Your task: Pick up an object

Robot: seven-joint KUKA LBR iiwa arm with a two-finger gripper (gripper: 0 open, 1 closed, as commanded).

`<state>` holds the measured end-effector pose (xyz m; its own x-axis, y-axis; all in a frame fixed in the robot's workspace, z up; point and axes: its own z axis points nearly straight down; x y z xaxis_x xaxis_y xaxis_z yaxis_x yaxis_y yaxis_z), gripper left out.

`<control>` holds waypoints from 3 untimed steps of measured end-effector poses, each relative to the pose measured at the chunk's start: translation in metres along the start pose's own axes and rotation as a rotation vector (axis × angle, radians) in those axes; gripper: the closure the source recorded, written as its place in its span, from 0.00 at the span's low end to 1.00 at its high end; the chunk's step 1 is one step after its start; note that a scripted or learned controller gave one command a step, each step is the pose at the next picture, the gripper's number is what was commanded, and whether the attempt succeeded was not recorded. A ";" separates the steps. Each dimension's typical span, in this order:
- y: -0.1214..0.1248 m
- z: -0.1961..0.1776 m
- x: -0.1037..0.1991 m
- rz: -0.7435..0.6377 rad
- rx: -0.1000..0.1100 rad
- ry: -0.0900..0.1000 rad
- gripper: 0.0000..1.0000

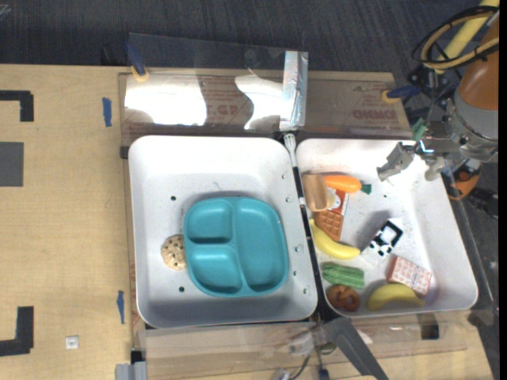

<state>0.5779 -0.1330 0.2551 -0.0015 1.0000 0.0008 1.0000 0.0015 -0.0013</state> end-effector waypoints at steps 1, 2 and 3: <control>0.060 0.119 0.033 -0.099 0.011 0.002 0.00; 0.067 0.169 0.002 -0.124 -0.005 -0.002 0.00; 0.088 0.170 0.033 -0.185 0.002 -0.003 0.00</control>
<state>0.6661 -0.0995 0.0854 -0.1855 0.9826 -0.0015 0.9826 0.1855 -0.0037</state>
